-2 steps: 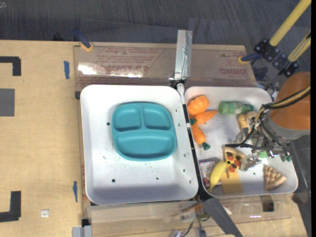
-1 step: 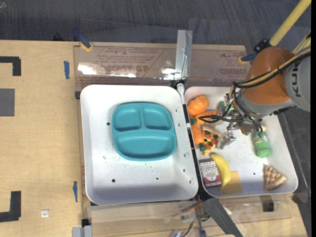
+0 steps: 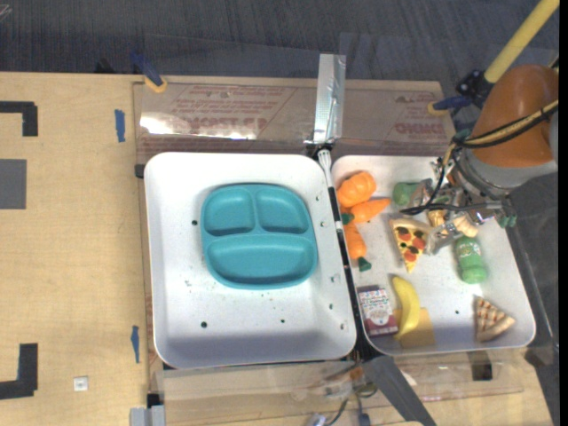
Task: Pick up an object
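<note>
Bench with two white bins [image 3: 169, 264]. Gripper [image 3: 446, 209] low near right bin's far edge, beside pizza slice [image 3: 409, 241]. Finger state: cannot tell.

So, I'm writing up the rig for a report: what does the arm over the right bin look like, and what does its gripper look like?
The grey arm wears a rounded orange band above the wrist. Black cables loop across that band, and a yellow rod-shaped piece slants up behind it. The gripper below is a small cluster of dark and metallic parts; its details are too small to make out.
</note>
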Controlling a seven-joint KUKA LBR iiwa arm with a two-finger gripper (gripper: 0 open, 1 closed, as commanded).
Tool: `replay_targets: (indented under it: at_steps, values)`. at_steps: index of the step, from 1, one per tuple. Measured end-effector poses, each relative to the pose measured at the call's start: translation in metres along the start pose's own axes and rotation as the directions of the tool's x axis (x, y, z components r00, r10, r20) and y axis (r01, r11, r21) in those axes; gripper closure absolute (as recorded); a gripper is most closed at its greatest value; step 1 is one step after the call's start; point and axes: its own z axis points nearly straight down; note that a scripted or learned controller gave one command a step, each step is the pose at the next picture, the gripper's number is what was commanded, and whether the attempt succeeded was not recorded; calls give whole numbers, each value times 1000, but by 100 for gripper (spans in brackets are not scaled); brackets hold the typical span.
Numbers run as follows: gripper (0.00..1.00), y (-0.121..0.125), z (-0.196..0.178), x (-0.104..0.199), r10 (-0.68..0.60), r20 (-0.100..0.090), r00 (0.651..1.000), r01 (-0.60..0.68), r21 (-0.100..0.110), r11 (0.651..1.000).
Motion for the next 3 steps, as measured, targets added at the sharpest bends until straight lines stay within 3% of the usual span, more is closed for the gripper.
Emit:
replay_targets:
  at_steps: [1,2,3]
  values:
    - [100,32,-140,-49,8,10,1000,-8,2,1000]
    - [100,97,-84,-42,33,-7,999,-33,-8,999]
    - [100,115,-149,-89,-1,5,1000,1,-2,1000]
